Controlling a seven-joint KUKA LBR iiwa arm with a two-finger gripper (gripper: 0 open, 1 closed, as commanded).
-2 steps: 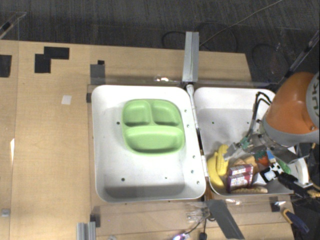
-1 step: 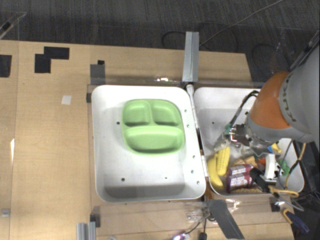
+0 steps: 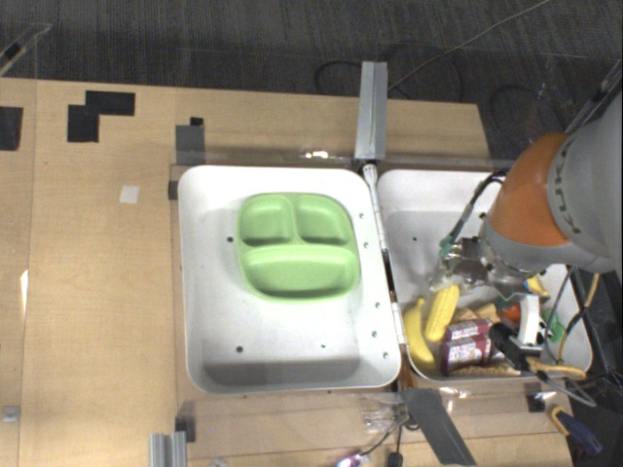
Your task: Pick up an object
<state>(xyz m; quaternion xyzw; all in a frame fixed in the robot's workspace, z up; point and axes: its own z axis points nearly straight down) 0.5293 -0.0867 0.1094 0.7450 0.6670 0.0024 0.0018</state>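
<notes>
One target candidate: yellow corn cob toy (image 3: 442, 311) in the right white plastic bin (image 3: 419, 212), long axis running 1-to-7 o'clock, just at 7 o'clock of the pincer (image 3: 474, 266), whose grip state I can't tell.

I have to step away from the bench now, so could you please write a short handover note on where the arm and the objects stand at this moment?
Gripper: low over the right bin, above the pile; whether it is open or shut cannot be made out, and no grasp is confirmed.
Objects: the corn cob, banana and dark packet lie together at the near side of the right bin. The green divided plate sits in the left bin.
Done: the arm is over the pile.
Left: grasp one object and lift it out.
</notes>
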